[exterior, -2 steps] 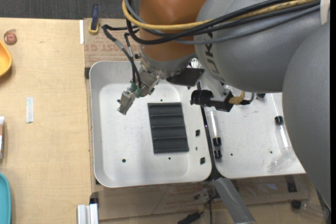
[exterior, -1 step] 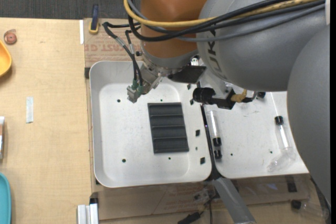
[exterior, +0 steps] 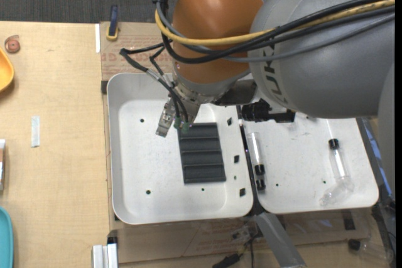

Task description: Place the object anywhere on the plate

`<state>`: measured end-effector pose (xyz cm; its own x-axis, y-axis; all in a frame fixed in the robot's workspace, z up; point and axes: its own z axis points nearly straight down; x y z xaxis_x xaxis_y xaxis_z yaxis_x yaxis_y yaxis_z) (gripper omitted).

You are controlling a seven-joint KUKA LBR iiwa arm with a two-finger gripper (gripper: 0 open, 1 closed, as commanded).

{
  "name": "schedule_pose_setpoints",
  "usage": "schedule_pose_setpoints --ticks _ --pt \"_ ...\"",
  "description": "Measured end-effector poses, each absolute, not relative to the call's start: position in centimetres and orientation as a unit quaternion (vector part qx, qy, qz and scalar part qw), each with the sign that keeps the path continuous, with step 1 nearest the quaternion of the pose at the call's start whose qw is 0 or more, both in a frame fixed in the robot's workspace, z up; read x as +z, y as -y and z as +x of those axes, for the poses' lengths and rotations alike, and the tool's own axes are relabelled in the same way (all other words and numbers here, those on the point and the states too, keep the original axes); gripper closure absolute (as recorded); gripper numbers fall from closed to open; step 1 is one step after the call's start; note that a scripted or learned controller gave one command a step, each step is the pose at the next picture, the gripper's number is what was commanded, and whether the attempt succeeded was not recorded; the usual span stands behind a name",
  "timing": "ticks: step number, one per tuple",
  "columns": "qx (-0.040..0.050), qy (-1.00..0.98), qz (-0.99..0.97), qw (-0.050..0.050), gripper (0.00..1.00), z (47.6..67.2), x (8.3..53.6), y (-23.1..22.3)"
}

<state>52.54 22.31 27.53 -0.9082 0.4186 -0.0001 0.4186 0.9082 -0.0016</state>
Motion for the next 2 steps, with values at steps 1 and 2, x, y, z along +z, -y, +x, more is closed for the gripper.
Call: schedule_pose_setpoints --ticks 1,2 --pt "-0.0004 1.0 -0.031 -0.001 1.0 55.8 30.7 -22.8" --pt "-0.0003 0.999 0.052 -0.001 1.0 60.7 21.8 -22.8"
